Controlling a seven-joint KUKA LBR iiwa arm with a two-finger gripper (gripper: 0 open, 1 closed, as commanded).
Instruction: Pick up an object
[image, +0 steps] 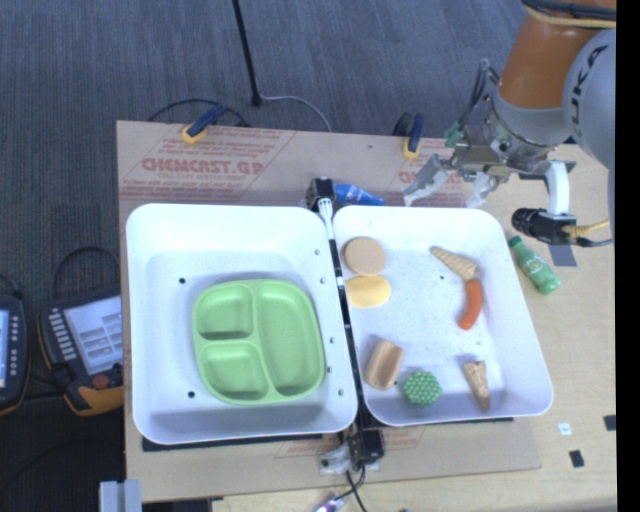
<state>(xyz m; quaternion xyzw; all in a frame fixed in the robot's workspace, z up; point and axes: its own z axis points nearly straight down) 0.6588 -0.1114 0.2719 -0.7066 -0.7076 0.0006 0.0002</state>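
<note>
**Approaching the Right Bin: Pre-Grasp Stage**

Scanning left to right: the left bin holds a green divided tray. The right bin holds candidate objects, including a yellow disc, a green ball and an orange carrot. The gripper, upper right, hovers released, grasping nothing. Next move: descend over one object.

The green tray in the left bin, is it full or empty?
Empty. The green tray lies flat in the left bin, and all three of its compartments show only bare green bottoms.
</note>
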